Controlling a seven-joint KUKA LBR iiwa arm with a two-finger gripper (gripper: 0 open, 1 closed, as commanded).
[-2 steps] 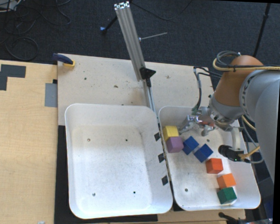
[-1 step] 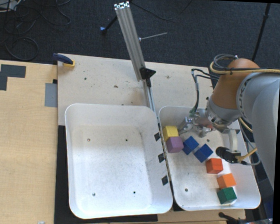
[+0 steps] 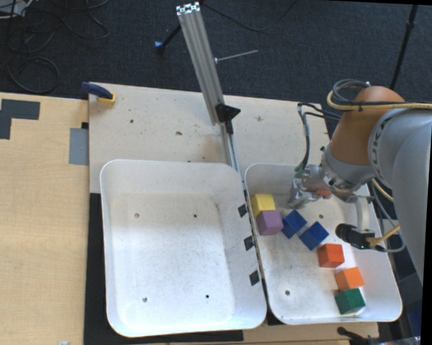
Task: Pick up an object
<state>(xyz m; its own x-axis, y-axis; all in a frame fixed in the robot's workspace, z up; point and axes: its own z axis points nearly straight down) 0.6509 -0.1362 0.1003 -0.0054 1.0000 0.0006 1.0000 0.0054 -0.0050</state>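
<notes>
Several small cubes lie in the right bin [image 3: 383, 311]: a yellow cube [image 3: 264, 202] and a purple cube [image 3: 270, 222] against its left wall, two blue cubes [image 3: 294, 223] [image 3: 314, 235] in the middle, then a red-orange cube [image 3: 331, 255], an orange cube [image 3: 350, 278] and a green cube [image 3: 350, 301] toward the front right. My gripper [image 3: 299, 196] hangs at the back of this bin, just above and behind the nearer blue cube and right of the yellow one. I see nothing between its fingers.
The left bin [image 3: 120, 191] sits beside the right one, with black clips along their shared edge. A slanted aluminium post [image 3: 204, 65] rises behind the bins. A blue and yellow clamp [image 3: 98, 92] lies at the bench's back left corner.
</notes>
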